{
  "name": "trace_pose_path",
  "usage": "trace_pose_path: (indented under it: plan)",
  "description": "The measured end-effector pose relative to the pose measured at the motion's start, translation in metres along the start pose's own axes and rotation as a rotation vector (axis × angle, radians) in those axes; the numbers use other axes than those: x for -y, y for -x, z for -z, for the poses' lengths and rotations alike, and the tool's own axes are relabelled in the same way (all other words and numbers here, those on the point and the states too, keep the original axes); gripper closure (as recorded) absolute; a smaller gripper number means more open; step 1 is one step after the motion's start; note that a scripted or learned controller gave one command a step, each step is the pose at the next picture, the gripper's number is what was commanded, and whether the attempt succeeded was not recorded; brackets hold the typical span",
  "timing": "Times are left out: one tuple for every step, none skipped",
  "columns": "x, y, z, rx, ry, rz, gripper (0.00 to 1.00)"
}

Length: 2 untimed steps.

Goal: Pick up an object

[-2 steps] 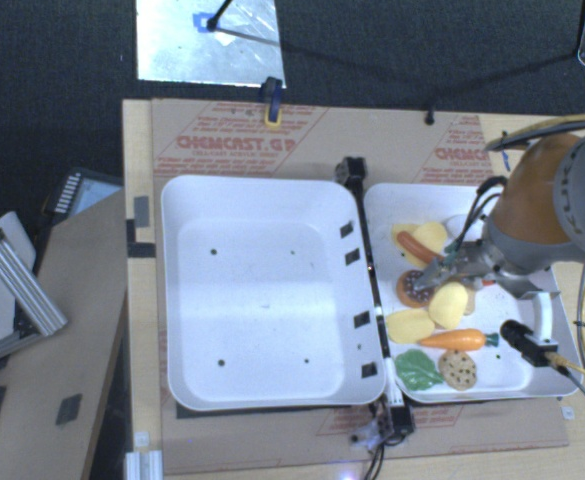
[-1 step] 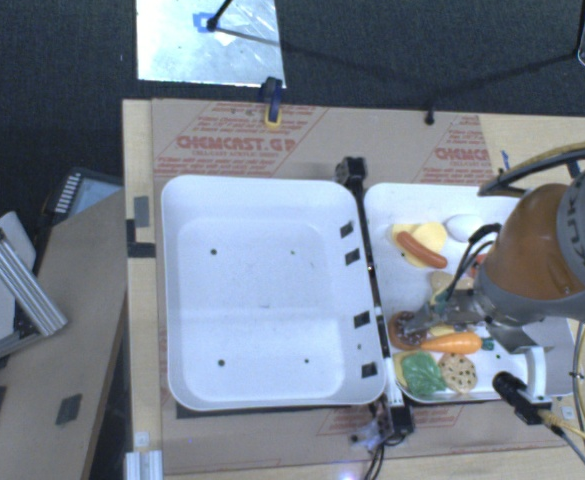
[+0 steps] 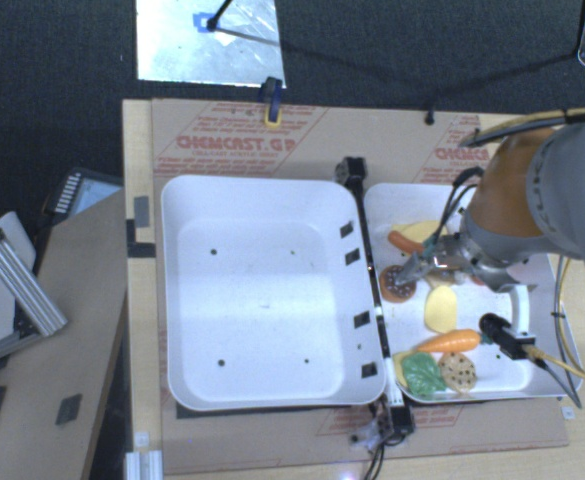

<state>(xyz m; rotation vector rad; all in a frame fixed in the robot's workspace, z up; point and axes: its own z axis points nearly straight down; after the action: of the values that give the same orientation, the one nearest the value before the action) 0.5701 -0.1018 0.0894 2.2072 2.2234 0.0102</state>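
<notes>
Objects for picking all lie in the right bin point(image 3: 392, 200), the one nearer the arm. A round brown piece point(image 3: 398, 283) with a dark rim, something like a small doughnut or biscuit, sits close to the bin's left wall. Just right of it is a pale yellow, lemon-like piece point(image 3: 440, 309). Above them, near the back of the bin, lie a short red-orange piece point(image 3: 405, 240) and another pale yellow one point(image 3: 422, 231), touching or overlapping. Toward the front edge an orange carrot point(image 3: 449, 342) lies crosswise, and below it a green leafy piece point(image 3: 423, 375) rests beside a tan, dotted round cookie point(image 3: 459, 370).

The grey arm point(image 3: 562, 193) comes in from the right, its orange band point(image 3: 504, 183) sitting over the back half of the right bin. The wrist bends down and to the left, so the tool end slants across the bin toward its left wall. Black cables loop along the wrist.

The gripper point(image 3: 409, 273) is low in the bin, its tip at the upper right edge of the round brown piece, seemingly touching it or just above it. Whether the claw is wide, narrow, or closed on anything cannot be told; the tip is small and blurred against the brown piece.

The left bin point(image 3: 262, 298) is beside it, the two bins joined along a dark clipped seam.
</notes>
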Motion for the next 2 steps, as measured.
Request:
trace_pose_path:
  plan:
    - [-0.061,-0.008,-0.001,0.011,0.001,-0.002,0.0]
    - [0.003,0.041,-0.001,-0.001,-0.001,-0.012,0.0]
